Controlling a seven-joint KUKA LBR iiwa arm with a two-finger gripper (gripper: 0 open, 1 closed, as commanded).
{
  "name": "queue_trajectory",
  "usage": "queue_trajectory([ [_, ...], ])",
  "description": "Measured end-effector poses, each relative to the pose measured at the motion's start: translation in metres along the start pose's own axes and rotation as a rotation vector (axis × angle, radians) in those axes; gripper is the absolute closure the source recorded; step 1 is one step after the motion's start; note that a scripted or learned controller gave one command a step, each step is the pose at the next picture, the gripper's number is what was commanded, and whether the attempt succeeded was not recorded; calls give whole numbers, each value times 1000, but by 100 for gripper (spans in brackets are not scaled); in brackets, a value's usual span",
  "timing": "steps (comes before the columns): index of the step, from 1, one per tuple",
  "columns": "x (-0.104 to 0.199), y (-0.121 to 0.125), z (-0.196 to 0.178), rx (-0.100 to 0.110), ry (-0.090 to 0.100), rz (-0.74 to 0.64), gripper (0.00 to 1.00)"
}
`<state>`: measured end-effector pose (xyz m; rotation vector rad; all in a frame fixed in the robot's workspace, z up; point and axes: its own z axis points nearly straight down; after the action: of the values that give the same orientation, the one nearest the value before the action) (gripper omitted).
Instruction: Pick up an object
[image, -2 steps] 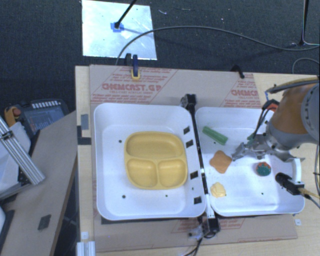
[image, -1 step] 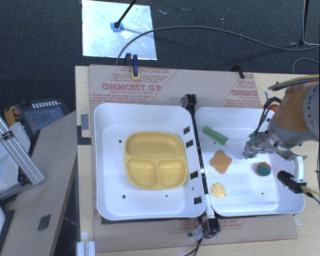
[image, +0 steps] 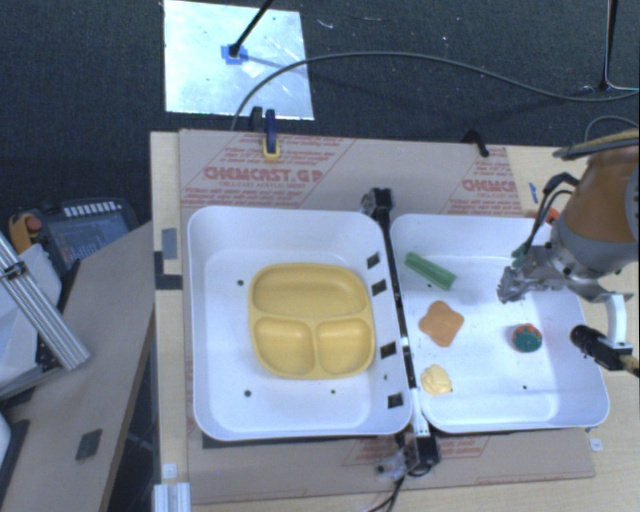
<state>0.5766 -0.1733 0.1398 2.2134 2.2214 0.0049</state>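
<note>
My hand (image: 512, 288) hovers over the right bin (image: 570, 408), its grip impossible to make out, during the approach. Nearest lies a small green-and-red ball (image: 527, 338), just below; my next move, I judge, is lowering squarely onto it.

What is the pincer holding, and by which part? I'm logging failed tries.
Nothing shows in the pincer. It hangs over bare bin floor, apart from the green stick and the green-red ball.
</note>
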Motion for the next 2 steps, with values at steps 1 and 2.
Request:
queue_trajectory([
  [1,4,1,-45,0,0,-1,100],
  [2,4,3,-74,1,0,-1,100],
])
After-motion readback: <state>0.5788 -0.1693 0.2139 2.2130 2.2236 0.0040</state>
